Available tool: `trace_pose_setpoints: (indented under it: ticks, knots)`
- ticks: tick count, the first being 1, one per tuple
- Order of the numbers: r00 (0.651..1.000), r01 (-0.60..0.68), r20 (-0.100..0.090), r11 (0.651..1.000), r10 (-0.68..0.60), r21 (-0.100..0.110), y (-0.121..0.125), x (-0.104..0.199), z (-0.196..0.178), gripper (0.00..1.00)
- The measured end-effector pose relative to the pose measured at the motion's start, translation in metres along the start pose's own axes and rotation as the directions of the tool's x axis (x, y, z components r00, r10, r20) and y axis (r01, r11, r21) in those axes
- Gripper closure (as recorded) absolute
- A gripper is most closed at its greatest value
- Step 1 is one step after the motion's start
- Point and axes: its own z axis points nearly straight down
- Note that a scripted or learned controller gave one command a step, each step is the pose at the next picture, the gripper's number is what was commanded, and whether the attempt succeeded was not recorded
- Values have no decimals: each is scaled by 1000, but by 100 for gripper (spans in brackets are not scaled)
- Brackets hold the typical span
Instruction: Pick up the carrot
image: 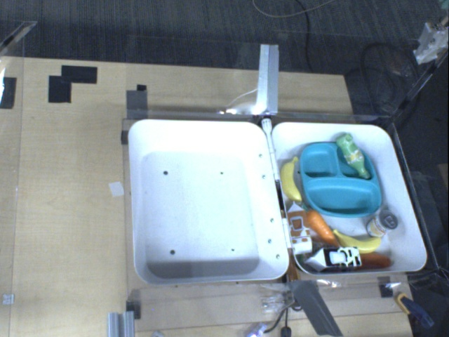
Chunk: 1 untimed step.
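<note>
Orange: carrot (319,225), lying aslant in the right bin (410,209), just below the blue tray (340,188), between a banana (289,181) and a second banana (359,241).
Handling: likely light, stiff, smooth; a toy by its look.
Hold: across the middle, where both sides lie barest.
Crowding: carton (300,234) touches its lower end.
Jaws: cannot tell.

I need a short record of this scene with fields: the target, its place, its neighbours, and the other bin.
target: carrot, orange, lying at a slant
place: right bin, near its front left corner
neighbours: blue divided plate behind it; a banana to its right
on plate: green packet
other bin: left bin, white
</note>
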Motion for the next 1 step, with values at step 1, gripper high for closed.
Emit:
trace_pose_setpoints:
  ticks: [1]
  knots:
    - [1000, 6, 3, 1000, -6, -5, 3, 1, -11, 100]
